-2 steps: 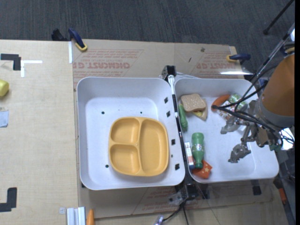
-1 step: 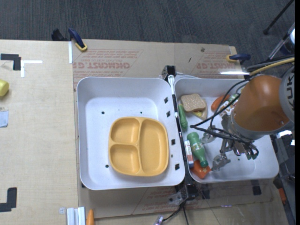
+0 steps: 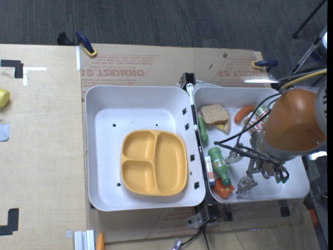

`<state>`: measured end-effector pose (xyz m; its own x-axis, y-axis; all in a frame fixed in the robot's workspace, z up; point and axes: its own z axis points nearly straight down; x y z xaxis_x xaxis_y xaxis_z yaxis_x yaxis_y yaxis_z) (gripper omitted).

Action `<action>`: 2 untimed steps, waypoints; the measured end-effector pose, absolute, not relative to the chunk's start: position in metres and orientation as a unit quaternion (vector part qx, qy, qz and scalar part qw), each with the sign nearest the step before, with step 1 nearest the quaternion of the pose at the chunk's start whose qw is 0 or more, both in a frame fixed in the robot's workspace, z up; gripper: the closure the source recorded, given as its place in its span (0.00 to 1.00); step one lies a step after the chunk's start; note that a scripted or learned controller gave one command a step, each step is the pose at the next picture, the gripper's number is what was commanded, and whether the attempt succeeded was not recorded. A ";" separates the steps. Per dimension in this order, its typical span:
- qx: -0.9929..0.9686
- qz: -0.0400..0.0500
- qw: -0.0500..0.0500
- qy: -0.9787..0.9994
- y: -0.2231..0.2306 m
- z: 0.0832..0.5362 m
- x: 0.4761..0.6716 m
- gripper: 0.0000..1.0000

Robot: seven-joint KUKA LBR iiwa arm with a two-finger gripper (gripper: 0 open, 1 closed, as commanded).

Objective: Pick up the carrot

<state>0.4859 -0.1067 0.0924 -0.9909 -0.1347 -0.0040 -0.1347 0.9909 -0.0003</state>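
An orange elongated piece that looks like the carrot (image 3: 243, 113) lies at the back of the right bin (image 3: 291, 191), partly hidden by cables and the arm's orange band. My gripper (image 3: 245, 184) hangs low over the front of that bin. It is well forward of the carrot and just right of a red-orange piece (image 3: 223, 191) at the bin's front left corner. Nothing shows in its grasp.
A sandwich (image 3: 216, 116), a slim green item (image 3: 202, 130) and a green bottle (image 3: 218, 163) lie along the right bin's left side. The left bin (image 3: 99, 139) holds a yellow divided plate (image 3: 154, 162). A yellow object (image 3: 3, 97) sits at the far left of the bench.
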 end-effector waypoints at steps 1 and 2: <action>0.041 0.000 0.004 0.999 -0.026 0.277 0.512 0.00; 0.120 0.000 0.001 0.993 0.035 0.192 0.521 0.00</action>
